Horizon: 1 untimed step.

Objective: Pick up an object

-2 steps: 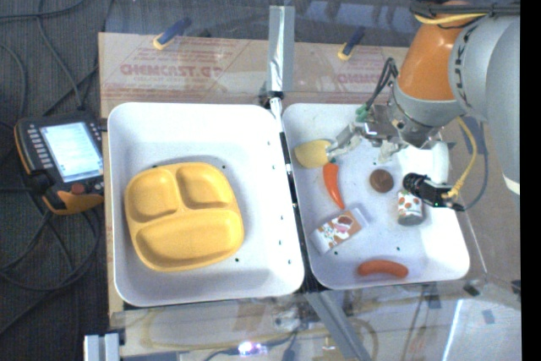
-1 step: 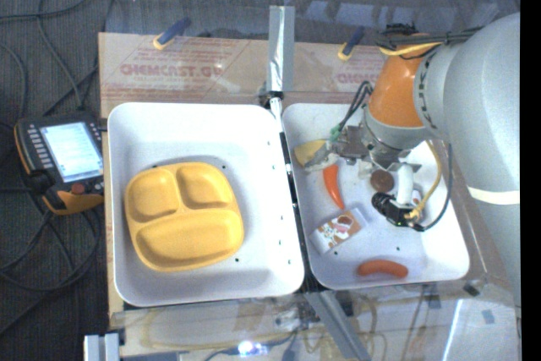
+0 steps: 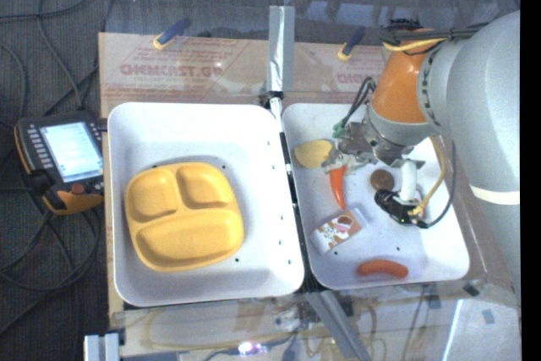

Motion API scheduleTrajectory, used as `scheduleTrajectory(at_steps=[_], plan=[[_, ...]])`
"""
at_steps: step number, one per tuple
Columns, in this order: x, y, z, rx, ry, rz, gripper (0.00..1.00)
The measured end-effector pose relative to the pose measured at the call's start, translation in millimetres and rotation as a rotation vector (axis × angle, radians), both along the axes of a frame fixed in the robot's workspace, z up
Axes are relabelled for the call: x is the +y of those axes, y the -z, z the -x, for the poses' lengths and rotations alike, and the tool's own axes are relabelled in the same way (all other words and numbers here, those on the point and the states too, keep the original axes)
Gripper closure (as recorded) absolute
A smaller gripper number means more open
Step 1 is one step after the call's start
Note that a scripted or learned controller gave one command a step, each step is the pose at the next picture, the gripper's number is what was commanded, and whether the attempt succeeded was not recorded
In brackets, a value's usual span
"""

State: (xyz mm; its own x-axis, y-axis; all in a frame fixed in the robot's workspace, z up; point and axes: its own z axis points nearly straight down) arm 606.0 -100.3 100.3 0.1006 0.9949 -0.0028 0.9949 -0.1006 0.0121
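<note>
Beside the yellow potato-like piece [image 3: 314, 153], the gripper [image 3: 348, 153] hovers over a toy carrot [image 3: 338, 186]; finger state unclear. Light, stiff, slippery: grasp mid-length.

The arm [image 3: 473, 123] is cut off by the right edge. Part of the right bin [image 3: 439, 262] is hidden beneath it, and a brown item [image 3: 382, 179] is half covered.

in the right bin lie an orange carrot [image 3: 338, 186] standing near upright, a pale yellow rounded piece [image 3: 312, 153] beside it, a small printed packet [image 3: 339, 229], a brown disc [image 3: 383, 179] and a sausage [image 3: 382, 269].
</note>
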Motion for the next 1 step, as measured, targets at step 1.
scheduleTrajectory(at_steps=[1], plan=[[24.8, -97.2, -1.4, 0.014, -0.145, -0.004, 1.0]])
